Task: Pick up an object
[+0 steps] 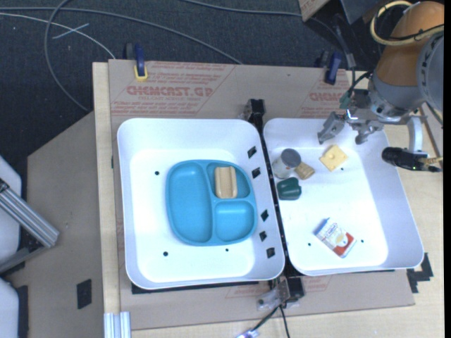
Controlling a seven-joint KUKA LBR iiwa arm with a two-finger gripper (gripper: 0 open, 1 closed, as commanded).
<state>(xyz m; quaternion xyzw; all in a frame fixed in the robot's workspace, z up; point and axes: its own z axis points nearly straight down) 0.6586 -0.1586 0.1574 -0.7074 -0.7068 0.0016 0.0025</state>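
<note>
Pincer (347, 127) spread, seemingly empty — yellow block (333, 158) just below, apart.

Light is bright and even, falling from overhead. The two shallow white plastic bins (141, 210) are close to overexposed, their floors washed nearly featureless, with soft grey shading along the inner walls. The blue three-compartment plastic tray (194, 210) casts almost no shadow. The dark carpeted floor (56, 62) at ten o'clock stays dim and grainy. Sharpness is modest overall: the red print on the pale cardboard sheet (169, 90) at twelve o'clock reads softly, and small items look slightly smeared.
</note>
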